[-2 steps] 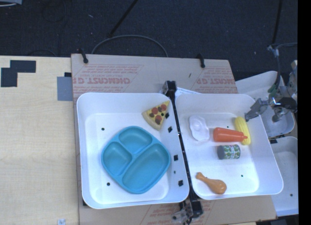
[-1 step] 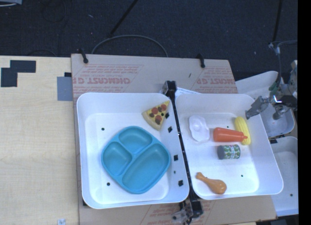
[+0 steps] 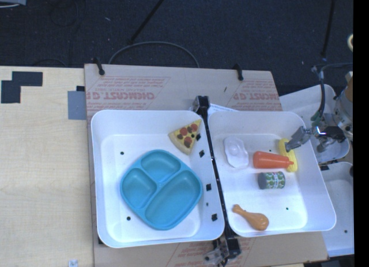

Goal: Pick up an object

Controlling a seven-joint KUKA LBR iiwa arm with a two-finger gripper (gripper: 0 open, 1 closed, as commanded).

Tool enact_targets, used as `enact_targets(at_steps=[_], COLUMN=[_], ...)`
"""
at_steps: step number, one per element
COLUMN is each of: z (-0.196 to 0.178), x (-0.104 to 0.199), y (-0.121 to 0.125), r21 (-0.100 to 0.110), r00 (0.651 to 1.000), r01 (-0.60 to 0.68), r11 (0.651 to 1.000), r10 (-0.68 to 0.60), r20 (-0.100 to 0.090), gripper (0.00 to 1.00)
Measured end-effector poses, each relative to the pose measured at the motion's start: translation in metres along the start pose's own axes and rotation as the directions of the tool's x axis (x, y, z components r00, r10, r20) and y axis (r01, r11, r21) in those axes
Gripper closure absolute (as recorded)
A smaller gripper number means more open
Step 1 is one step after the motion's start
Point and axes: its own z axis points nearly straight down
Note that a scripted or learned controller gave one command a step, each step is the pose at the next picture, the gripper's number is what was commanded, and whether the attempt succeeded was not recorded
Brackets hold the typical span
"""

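Grey two-finger gripper [image 3: 298,138] sat at right white bin [image 3: 323,202] edge, finger state unclear, beside orange plastic carrot [image 3: 271,159], small green can [image 3: 271,180] below.

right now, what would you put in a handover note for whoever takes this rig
Gripper: at the right bin's right edge, just above the yellow piece; nothing visibly held, and finger state is unclear.
Right bin: orange carrot lying against the yellow piece, white object to its left, small can below it, chicken drumstick near the front.
Left bin: blue divided plate, pizza slice at the back.
Done: nothing picked up yet.
Left: grasp and lift one object; the yellow piece or carrot look closest.
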Motion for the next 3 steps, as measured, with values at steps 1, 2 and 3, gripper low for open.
enact_targets(at_steps=[1, 2, 3], z=[0.065, 0.118, 0.106], x=[0.002, 0.007, 0.005], y=[-0.001, 0.009, 0.009], r21=[0.001, -0.001, -0.002], r00=[1.0, 1.0, 1.0], r01=[0.001, 0.004, 0.002], r11=[1.0, 1.0, 1.0], r10=[-0.001, -0.004, -0.002], r20=[-0.001, -0.001, 0.0], gripper=[0.0, 0.0, 1.0])
